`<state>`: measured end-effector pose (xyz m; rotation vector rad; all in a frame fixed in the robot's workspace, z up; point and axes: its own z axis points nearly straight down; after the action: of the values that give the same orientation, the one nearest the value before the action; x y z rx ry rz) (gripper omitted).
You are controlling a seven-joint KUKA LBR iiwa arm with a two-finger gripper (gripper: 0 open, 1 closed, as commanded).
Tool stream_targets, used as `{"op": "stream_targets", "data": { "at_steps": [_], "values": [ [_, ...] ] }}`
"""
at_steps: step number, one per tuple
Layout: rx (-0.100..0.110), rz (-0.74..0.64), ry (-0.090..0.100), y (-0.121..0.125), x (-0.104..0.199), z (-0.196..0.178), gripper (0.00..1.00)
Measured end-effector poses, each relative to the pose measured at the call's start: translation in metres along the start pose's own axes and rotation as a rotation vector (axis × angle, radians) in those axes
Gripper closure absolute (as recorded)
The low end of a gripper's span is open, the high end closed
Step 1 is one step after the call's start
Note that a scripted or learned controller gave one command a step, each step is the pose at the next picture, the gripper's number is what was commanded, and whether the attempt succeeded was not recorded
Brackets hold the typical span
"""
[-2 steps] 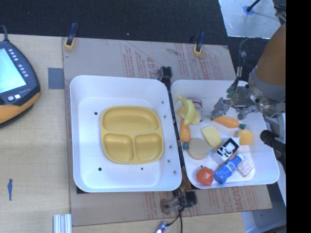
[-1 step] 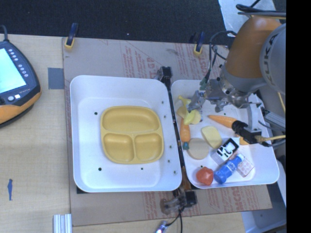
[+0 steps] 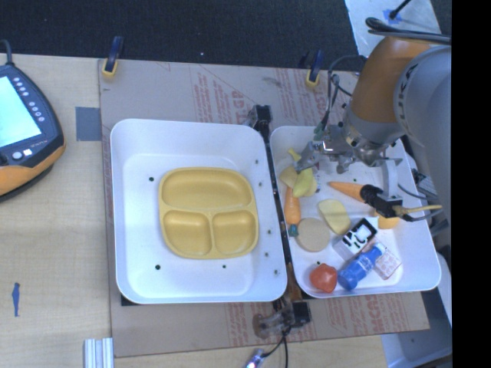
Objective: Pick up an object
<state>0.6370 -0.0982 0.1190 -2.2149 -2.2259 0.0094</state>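
Observation:
The right white bin [image 3: 418,278] holds several small objects. A yellow-green piece [image 3: 304,182] lies near its upper left, with a small orange carrot [image 3: 292,205] beside the left wall. An orange cone [image 3: 347,190] points left at mid-bin. Below it lie a pale yellow wedge [image 3: 334,215], a beige disc [image 3: 312,234], a black-and-white block [image 3: 355,238], a blue object [image 3: 358,270] and a red ball [image 3: 324,277]. My gripper [image 3: 316,153] hangs low over the bin's upper left, just above the yellow-green piece. Nothing shows as lifted.
The left white bin [image 3: 130,205] holds a yellow divided plate [image 3: 207,210]. A black clamp [image 3: 262,116] sits where the two bins meet at the back. The grey arm with its orange band [image 3: 387,75] covers the right bin's far right corner. A tablet [image 3: 23,129] lies far left.

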Motion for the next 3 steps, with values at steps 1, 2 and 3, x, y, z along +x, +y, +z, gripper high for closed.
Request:
{"op": "stream_targets", "data": {
  "at_steps": [1,2,3],
  "values": [
    [-0.003,-0.002,0.001,0.019,0.004,0.022,0.0],
    [-0.002,-0.001,0.001,0.02,-0.002,0.026,0.0],
    [0.0,0.0,0.001,0.006,0.0,0.027,0.0]
  ]
}}
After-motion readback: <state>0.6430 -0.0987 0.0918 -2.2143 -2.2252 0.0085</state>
